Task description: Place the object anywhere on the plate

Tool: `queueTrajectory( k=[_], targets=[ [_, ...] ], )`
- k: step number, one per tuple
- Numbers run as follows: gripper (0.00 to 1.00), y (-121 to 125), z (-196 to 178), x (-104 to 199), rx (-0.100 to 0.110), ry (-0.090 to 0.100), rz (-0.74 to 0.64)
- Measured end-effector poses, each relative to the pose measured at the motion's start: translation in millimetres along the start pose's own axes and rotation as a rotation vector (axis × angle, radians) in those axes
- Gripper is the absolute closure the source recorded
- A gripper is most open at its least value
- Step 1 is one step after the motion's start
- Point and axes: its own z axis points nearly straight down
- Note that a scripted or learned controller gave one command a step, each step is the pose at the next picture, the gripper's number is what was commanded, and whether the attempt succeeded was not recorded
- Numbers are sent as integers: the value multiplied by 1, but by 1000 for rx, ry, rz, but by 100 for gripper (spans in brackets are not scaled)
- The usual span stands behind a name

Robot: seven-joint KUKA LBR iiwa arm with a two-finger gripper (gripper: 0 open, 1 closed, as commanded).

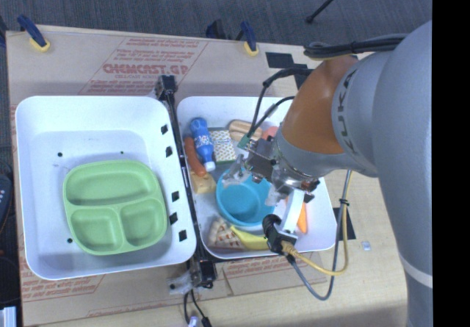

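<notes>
Gripper [242, 164] hangs low over the right bin [323, 239], at the rim of a blue bowl [246, 204]; whether it is spread or pinching cannot be told. Around the bowl lie a blue bottle [202, 140], an orange carrot-like piece [194, 156] and a yellow banana [246, 238]. Alone in the left bin [44, 127] sits the green three-compartment plate [114, 204], with nothing on it.
</notes>
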Motion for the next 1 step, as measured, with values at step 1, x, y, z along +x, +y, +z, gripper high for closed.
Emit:
queueTrajectory(
  k=[1],
  targets=[
    [100,0,-9,1,8,0,-12]
  ],
)
